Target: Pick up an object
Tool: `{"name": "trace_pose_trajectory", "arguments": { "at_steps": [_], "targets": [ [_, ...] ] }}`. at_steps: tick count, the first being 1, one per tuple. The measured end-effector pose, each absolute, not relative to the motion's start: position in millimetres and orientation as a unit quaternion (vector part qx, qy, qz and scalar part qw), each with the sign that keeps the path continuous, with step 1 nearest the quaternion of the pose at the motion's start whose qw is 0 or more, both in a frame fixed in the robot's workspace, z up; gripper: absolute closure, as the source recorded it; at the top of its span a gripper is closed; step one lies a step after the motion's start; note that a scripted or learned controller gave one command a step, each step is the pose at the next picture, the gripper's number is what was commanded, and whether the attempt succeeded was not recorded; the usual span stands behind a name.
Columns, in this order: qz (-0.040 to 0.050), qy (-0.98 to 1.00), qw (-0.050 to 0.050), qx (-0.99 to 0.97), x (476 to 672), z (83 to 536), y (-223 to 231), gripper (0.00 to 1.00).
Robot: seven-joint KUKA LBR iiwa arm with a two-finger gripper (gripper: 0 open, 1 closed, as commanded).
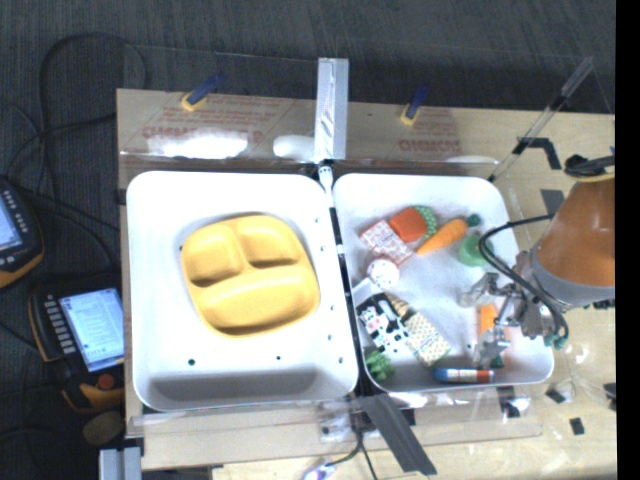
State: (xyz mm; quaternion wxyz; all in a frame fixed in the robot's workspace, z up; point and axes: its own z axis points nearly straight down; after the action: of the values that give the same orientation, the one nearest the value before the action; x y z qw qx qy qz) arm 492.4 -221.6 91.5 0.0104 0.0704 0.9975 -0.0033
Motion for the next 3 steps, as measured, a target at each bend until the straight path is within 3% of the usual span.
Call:
{"name": "trace_pose_trajectory", "arguments": {
  "at_steps": [1,2,3],
  "targets": [
    [-0.0043,0.998,0.01,0.07,493.3,101.9,-221.2,1.0],
    [-0.0042,0.998,0.01,0.069,493.3,101.9,-220.9,0.0],
    [-0.003,0.997,0.009,0.071,491.4,92.1,-222.2,0.0]
  ]
}}
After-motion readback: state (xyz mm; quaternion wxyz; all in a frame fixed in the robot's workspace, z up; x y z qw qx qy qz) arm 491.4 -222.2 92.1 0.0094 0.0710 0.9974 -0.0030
